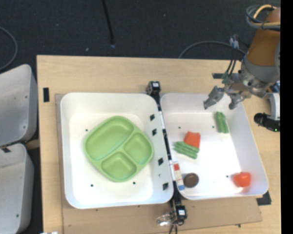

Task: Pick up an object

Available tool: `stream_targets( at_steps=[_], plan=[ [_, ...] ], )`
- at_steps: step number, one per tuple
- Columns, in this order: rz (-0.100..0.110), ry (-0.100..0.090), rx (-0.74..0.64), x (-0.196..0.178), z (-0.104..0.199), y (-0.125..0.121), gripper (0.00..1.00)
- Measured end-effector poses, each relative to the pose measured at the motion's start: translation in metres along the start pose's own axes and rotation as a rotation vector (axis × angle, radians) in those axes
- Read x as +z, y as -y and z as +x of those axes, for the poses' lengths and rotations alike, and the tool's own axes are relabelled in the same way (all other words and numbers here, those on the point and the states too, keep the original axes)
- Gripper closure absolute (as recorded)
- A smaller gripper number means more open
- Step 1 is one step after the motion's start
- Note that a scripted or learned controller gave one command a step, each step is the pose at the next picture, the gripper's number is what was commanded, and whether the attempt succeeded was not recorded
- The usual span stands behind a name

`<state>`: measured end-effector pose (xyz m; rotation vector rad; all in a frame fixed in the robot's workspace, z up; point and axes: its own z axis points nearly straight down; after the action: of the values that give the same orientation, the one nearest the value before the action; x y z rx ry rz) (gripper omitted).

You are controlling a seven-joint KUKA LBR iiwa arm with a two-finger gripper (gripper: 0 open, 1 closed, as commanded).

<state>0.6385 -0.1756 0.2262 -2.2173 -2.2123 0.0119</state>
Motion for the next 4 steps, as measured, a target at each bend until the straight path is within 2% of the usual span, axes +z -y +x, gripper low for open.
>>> stream_targets(
  at_steps=[1, 3, 4],
  plan=[
    [-0.014, 0.002, -0.002, -0.009, 0.000, -0.003, 0.00],
    [-0.009, 0.003, -0.006, 0.090, 0.016, -0.002, 0.00],
    [-0.011, 0.003, -0.003, 0.127, 0.015, -0.002, 0.00]
  ],
)
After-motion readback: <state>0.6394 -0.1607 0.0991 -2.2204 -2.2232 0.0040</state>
